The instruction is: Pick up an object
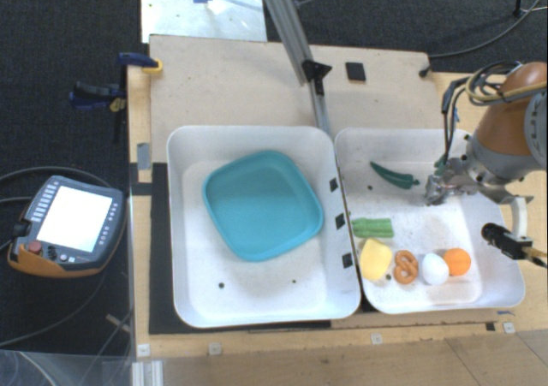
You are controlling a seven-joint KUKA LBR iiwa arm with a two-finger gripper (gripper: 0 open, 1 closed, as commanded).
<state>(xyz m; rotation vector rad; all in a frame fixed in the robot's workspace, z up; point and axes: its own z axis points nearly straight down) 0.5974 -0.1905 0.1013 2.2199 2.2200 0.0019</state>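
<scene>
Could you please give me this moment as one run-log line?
gripper: low in right bin, nothing visibly held | nearest: dark green pepper | teal plate: left bin

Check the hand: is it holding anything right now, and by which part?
Nothing shows between its fingers. The hand sits low in the right bin, just right of the dark green pepper, apart from it.

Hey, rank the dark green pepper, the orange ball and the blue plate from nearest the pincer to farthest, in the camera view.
From the pincer:
1. Dark green pepper, just to its left, right bin.
2. Orange ball, below it, same bin's bottom edge.
3. Blue plate, far left, in the other bin.
</scene>
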